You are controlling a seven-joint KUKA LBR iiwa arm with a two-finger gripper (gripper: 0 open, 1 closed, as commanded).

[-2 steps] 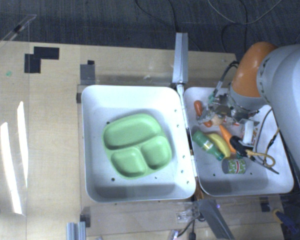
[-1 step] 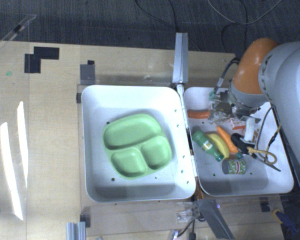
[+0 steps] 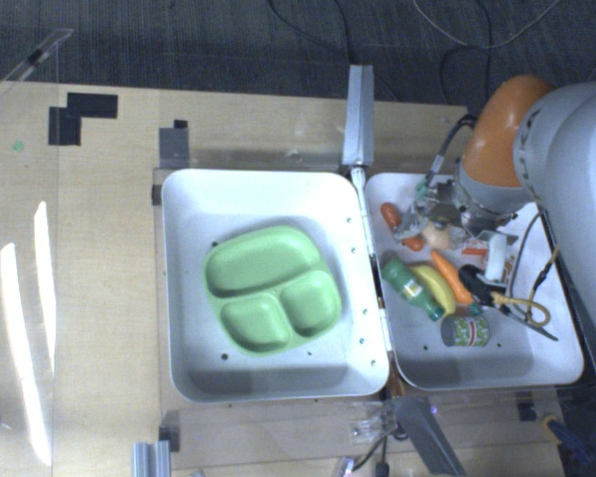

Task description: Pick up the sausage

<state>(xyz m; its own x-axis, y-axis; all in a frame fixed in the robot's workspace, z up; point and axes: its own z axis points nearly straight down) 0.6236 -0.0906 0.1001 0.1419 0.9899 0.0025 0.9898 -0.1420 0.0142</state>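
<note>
Two white bins sit on my tabletop (image 3: 89, 266). Left bin (image 3: 189, 356) holds a green tray (image 3: 273, 288). My hand (image 3: 429, 219) hangs low in the right bin (image 3: 536, 361), just beside the sausage (image 3: 391, 214); grip state I cannot tell. Banana (image 3: 436, 286) lies near.

The large arm (image 3: 566, 157) has a smooth, rounded pale grey shell with a soft sheen. Above the wrist sits a glossy orange domed band (image 3: 502, 132), bulging like a cap. Below it the wrist narrows to a darker grey metal ring. Thin black cables (image 3: 447, 152) loop along the orange section toward the two-finger gripper (image 3: 439, 219), a cluttered assembly of dark and silvery parts, too small to resolve.
</note>
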